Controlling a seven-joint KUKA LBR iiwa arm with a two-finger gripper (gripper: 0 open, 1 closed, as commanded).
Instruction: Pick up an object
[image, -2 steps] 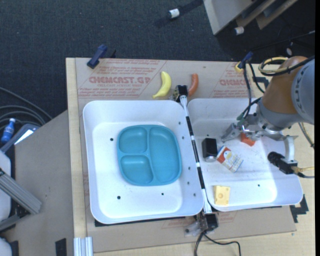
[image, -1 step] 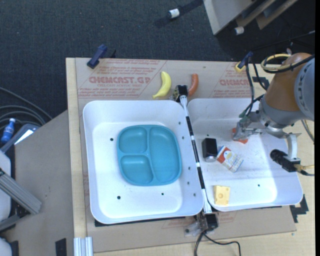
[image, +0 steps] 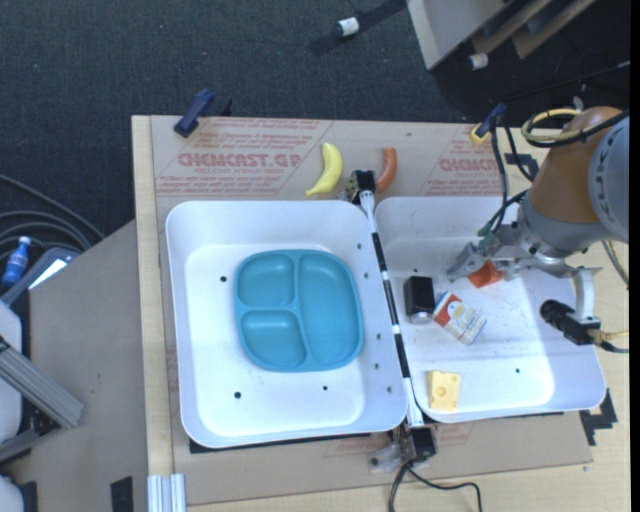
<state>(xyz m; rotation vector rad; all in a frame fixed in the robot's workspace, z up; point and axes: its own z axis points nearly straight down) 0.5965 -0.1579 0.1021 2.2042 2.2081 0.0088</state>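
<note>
1. In the left white bin (image: 190, 300) lies a blue three-compartment plastic plate (image: 298, 308).
2. Over the right white bin (image: 540, 395), the gripper (image: 484, 262) touches a small red-orange object (image: 484, 275); grip unclear.
3. Nearer: black cylinder (image: 419, 296), red-and-white packet (image: 459, 319), yellow cheese wedge (image: 444, 389).

Red print reading "CHEMCAST G.P" stands on the brown paper sheet (image: 245, 152) covering the table, along the upper middle of the frame above the left bin. The same red lettering repeats at upper right, partly cut off by cables. The smaller lines beneath are too blurred to read.
</note>
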